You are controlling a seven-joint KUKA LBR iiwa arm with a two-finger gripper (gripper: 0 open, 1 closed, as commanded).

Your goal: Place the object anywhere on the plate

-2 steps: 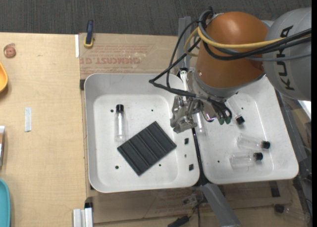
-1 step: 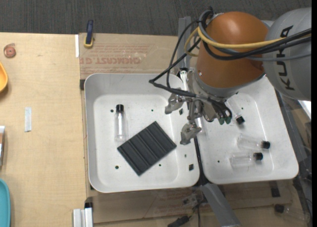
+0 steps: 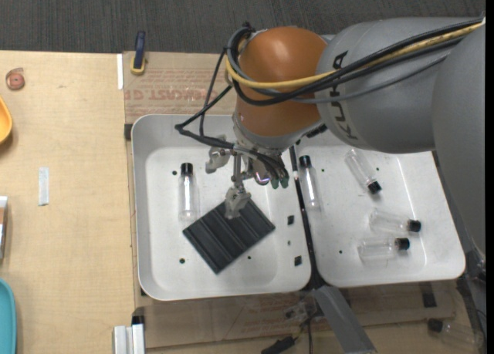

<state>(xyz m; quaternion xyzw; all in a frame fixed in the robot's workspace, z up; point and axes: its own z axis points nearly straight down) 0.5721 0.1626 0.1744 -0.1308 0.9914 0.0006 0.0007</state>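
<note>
Nearest, in the left bin (image 3: 143, 268), a black ribbed plate (image 3: 220, 241) lies flat and turned cornerwise. Level with it in the right bin (image 3: 444, 268) lie two capped vials (image 3: 384, 251) close together.

Just beyond, the gripper (image 3: 236, 204) hangs over the plate's far corner, at or very close to its surface. Whether it is open, closed or carrying anything cannot be told from this angle.

Beside the plate's far left edge lies a clear vial with a black cap (image 3: 186, 190), apart from the gripper. It is the likeliest object, being the loose thing nearest the plate.

Farther off, a third vial (image 3: 307, 183) lies along the divide between the bins and a fourth (image 3: 363, 171) lies deeper in the right bin.

The vial should be light, rigid, smooth and breakable, and being round it would roll. It is best taken across the middle of its body with the pinch square to its length. The plate's ridges should help to check rolling.
</note>
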